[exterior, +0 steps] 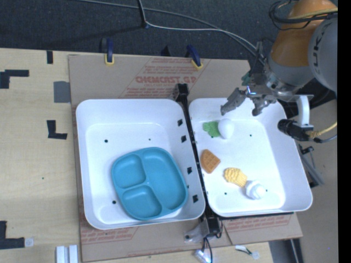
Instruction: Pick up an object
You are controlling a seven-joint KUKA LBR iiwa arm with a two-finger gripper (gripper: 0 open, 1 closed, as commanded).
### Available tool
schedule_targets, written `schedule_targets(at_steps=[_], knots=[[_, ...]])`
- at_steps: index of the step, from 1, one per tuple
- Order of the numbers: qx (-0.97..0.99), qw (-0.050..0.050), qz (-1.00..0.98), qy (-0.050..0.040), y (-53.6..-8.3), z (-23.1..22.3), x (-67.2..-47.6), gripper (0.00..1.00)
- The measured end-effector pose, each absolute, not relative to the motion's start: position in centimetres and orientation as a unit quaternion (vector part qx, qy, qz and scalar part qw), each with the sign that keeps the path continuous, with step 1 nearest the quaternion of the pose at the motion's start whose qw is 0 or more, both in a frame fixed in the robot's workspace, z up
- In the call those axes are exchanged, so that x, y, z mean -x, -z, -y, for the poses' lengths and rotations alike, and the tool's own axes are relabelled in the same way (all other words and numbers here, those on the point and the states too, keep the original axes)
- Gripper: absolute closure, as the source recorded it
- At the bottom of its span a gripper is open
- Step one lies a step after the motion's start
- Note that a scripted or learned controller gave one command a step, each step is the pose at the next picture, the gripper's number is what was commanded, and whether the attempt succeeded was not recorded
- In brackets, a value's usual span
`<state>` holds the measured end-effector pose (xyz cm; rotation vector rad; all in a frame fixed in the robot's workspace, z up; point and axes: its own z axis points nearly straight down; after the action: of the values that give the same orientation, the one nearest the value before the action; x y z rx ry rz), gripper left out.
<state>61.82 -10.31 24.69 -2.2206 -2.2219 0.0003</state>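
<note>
Although small, the white piece (pixel 254 190) and yellow corn-like toy (pixel 235 176) at the lower right bin (pixel 277 163) look light, rigid and slick. The waffle-like toy (pixel 209 161) sits left of them. Higher, the white-and-green toy (pixel 221 128) lies below the gripper (pixel 244 105), whose fingers are spread, holding nothing; grasp across its rounded middle.

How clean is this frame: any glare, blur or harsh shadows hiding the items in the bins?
Camera view: lighting is even and soft, shadows faint; the white bins run bright, so the white object and the white piece blend in; the blue tray and waffle read clearly; the gripper looks slightly soft; the dark top is underexposed.
</note>
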Motion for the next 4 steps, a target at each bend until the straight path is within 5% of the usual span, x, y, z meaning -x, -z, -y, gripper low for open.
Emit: schedule_targets(at_steps=[1,3,4], knots=[[0.708,0.001,0.707,-0.0010,-22.0,12.4,-61.6,0.00],[0.707,0.000,0.707,-0.0002,-25.8,9.9,-57.9,0.00],[0.707,0.000,0.707,0.0001,-26.9,9.7,-57.9,0.00]])
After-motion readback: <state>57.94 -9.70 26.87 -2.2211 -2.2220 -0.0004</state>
